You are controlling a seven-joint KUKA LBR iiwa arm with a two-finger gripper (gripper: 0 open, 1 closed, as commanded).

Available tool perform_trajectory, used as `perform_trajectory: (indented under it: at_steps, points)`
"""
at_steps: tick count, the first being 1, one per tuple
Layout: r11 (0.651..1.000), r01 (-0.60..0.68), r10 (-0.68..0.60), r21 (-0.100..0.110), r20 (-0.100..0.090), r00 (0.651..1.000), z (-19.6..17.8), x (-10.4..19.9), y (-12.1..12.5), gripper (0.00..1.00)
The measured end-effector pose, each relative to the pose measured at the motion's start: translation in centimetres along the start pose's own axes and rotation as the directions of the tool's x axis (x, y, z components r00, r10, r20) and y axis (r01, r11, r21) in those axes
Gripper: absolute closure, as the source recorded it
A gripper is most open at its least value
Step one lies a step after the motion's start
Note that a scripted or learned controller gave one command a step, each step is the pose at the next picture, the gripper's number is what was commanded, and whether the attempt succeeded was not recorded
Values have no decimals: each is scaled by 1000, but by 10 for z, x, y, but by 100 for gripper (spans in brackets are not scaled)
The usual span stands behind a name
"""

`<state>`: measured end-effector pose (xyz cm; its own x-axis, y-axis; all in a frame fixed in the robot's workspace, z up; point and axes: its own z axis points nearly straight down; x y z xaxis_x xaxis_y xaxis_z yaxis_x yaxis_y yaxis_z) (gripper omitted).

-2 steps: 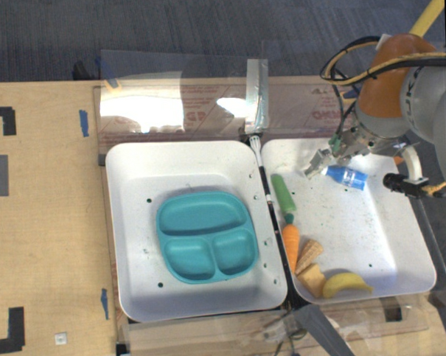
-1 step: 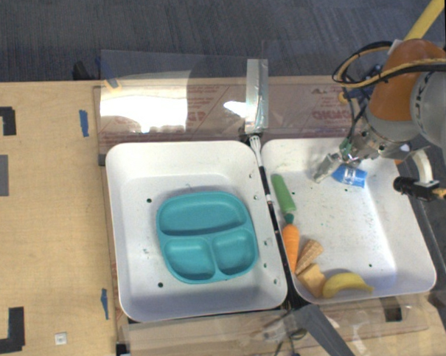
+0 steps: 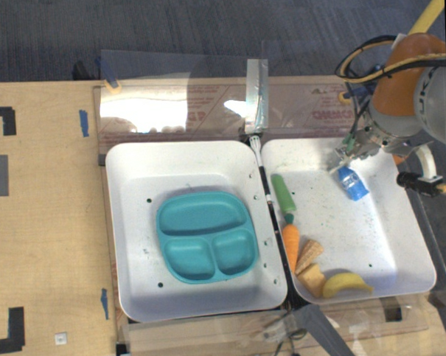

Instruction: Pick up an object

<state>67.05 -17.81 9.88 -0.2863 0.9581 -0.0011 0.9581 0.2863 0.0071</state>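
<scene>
1. the gripper [image 3: 352, 154] hangs over the right bin [image 3: 404, 272], a blue object [image 3: 352, 183] pinched between its fingers.
2. step: lifting; next, raise it clear of the bin.

We're looking down from one fixed camera mounted above the bench [image 3: 40, 218], tilted at a slant rather than straight overhead, so the far edge sits at the top of our view and the near edge at the bottom. We're far enough back to take in both white bins whole: the left bin [image 3: 127, 170] sits around the centre, the right bin [image 3: 403, 254] toward the right side. The arm [image 3: 414, 84] comes into our view from the right. Beyond the bench, along the top, we catch a strip of dark floor [image 3: 201, 19].
</scene>
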Motion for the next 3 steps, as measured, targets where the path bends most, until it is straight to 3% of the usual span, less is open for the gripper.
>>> perform_trajectory:
  at_steps: [1,2,3]
  points:
    - [981,-195,195,8,-2,981,8,82,-55,100]
    - [967,-254,254,0,2,967,-52,78,-79,100]
    - [924,-381,381,4,1,924,-89,96,-46,100]
